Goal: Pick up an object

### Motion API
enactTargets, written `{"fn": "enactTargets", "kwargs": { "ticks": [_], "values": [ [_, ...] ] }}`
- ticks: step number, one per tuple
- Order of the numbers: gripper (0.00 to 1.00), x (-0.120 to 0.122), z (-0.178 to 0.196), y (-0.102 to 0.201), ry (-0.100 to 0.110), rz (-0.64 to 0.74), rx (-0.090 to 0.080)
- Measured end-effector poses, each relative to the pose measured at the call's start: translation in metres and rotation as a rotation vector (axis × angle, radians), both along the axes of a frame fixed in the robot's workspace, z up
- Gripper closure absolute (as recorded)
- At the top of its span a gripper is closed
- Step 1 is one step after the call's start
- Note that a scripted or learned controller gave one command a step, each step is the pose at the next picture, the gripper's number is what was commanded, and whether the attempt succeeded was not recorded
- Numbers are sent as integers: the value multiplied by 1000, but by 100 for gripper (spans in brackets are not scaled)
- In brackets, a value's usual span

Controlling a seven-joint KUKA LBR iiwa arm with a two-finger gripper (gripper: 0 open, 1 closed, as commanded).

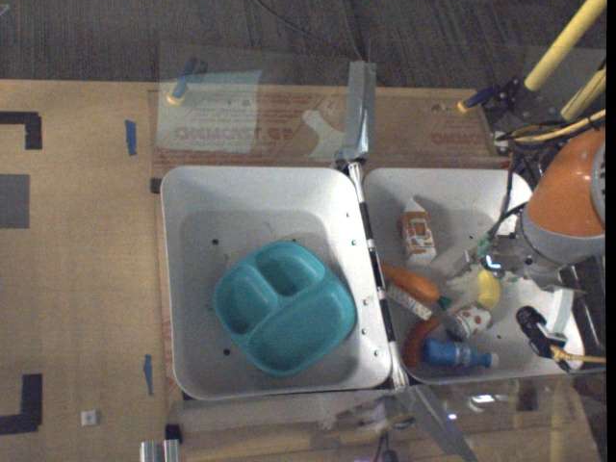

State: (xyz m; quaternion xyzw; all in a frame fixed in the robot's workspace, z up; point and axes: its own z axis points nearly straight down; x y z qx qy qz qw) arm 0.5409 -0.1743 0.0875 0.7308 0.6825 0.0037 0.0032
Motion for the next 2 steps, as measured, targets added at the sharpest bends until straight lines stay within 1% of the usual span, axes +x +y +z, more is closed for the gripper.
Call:
{"fn": "enactTargets", "kwargs": {
  "ticks": [1,2],
  "values": [
    [100,0,8,-5,-1,-8,-2],
    [100,14,101,33,13,-80,-1]
  ]
}}
